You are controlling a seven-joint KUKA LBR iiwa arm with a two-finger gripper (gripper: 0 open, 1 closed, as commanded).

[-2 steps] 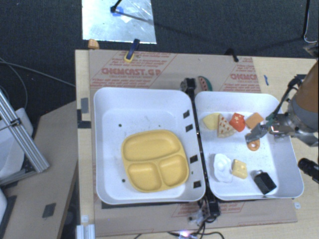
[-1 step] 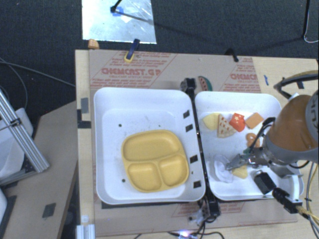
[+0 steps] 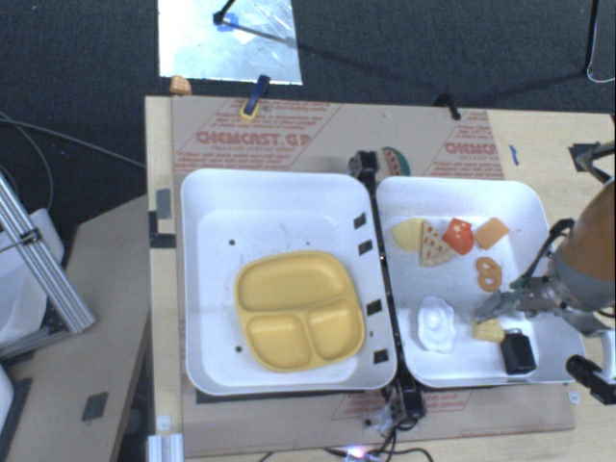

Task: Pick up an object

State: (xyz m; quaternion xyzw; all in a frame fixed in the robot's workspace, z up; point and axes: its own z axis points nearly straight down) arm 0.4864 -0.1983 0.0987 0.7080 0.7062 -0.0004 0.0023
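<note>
The right bin holds several toy foods: a pale yellow piece, a pizza slice, a red piece, an orange block, a pretzel, a white fried egg, a small yellow wedge and a black block. My gripper reaches in from the right, low over the bin. It hangs just above the yellow wedge and right of the egg. Nothing is visibly held.
The left bin carries a yellow three-compartment plate. A central divider with black clips separates the bins. The arm's grey wrist and orange band cover the right bin's right edge. A blue-yellow tool lies on the cardboard behind.
</note>
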